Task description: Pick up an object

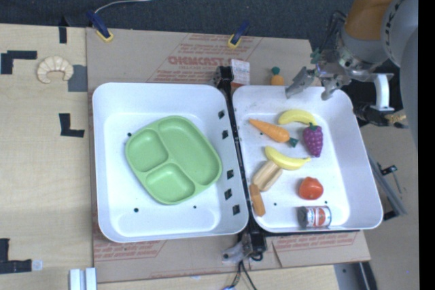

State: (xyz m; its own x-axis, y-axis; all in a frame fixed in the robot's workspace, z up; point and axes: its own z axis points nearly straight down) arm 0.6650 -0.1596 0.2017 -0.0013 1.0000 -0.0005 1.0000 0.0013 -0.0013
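I see the claw (pixel 314 83) spread open, nothing between its fingers, hanging over the far rim of the right bin (pixel 360 146). Nearest thing under it: a banana (pixel 297 117), long axis roughly left-right, curved, lying just inside the far edge. Carrot (pixel 269 130) runs diagonally, green end toward the grapes (pixel 312 138). Second banana (pixel 285 159) lies diagonally near the centre. Also in this bin: hot dog bun (pixel 266 176), tomato (pixel 310 188), a can (pixel 314 216) on its side, a small orange piece (pixel 257 201) by the left wall. Left bin (pixel 109 146) holds a green divided tray (pixel 173 159). A croissant (pixel 54 68) sits on the worktop (pixel 41 166), well apart.
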